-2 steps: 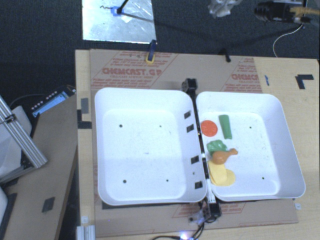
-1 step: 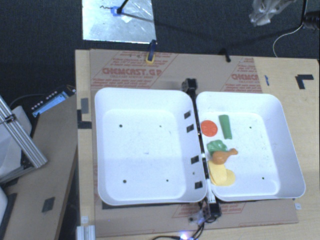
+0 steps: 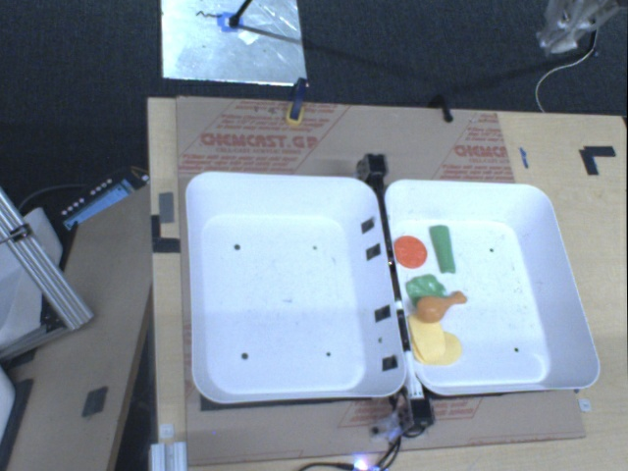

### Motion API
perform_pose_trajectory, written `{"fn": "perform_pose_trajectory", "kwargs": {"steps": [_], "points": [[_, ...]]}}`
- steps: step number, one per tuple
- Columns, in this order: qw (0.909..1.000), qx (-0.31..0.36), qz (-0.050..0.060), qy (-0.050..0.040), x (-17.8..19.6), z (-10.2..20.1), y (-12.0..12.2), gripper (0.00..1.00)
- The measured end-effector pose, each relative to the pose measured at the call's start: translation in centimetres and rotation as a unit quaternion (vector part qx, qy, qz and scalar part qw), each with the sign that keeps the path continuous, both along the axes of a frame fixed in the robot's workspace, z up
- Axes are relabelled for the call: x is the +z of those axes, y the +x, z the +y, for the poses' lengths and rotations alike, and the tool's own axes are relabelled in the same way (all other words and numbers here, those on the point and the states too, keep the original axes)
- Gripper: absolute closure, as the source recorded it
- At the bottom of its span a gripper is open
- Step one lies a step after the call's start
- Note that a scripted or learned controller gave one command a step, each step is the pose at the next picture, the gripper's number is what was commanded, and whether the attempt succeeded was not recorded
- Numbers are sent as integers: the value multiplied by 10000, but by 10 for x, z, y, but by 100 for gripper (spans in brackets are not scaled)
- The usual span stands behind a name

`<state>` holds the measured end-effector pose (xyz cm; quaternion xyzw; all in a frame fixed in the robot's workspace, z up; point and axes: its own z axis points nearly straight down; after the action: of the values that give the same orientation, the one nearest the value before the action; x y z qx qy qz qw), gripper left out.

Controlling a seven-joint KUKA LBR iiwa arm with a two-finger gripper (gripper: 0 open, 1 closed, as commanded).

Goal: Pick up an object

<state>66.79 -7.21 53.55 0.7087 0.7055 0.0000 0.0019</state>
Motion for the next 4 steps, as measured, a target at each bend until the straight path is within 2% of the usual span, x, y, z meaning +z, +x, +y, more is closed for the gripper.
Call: {"fn": "perform_pose_trajectory", "kwargs": {"steps": [1,2,3,4], "points": [[10000,-24,1,-11,-1,-127,-1,100],[9999,62,86,40,-157,-53,-44,100],[10000,44,-80,-14,-13,-72,-33,100],[10000,3,-5,-5,-21,-138,-42,100]]}}
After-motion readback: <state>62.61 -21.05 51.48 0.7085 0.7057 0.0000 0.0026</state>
